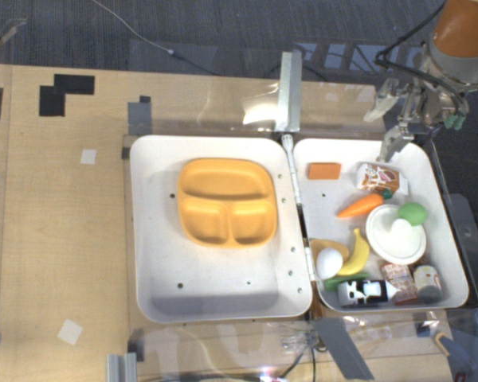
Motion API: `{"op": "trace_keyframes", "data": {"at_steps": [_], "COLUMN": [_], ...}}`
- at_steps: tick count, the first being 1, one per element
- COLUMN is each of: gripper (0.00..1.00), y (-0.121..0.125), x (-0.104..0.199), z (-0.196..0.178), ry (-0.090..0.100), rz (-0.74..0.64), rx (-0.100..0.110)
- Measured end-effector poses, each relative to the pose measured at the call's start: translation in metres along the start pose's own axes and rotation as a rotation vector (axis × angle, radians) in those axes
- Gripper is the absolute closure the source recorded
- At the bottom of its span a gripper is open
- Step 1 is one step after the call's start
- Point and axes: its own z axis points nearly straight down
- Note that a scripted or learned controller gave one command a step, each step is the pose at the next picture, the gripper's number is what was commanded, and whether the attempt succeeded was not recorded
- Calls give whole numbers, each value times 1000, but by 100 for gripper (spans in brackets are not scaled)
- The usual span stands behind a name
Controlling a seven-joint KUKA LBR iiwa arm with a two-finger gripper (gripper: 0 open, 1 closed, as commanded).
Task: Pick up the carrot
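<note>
One carrot [359, 206] here, lying at a slant in the middle of the right bin [440, 183], orange body with a bit of green at its upper end. It sits just beside a white bowl [396, 235] with a green ball-like thing [413, 212] at the bowl's far rim. Toward the bin's far edge there's one snack packet [378, 178] and one flat orange block [324, 170]. Toward the near edge: one banana [354, 254], one white egg [329, 262], a black-and-white item [361, 291], a small printed packet [399, 281] and one can [427, 282]. Labels are too small to read.

The left bin [155, 213] holds one yellow three-compartment tray [227, 201] around its middle.

The gripper [394, 144] hangs over the right bin's far edge, well apart from the carrot, and I honestly can't tell how it's set. Both bins sit on a light wooden bench [56, 237] with black markers [64, 92] at the far left corner, dark carpet behind.
</note>
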Motion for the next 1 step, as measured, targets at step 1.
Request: {"op": "trace_keyframes", "data": {"at_steps": [1], "gripper": [0], "y": [16], "x": [28], "z": [180], "ry": [-5], "rz": [-138], "rx": [1]}}
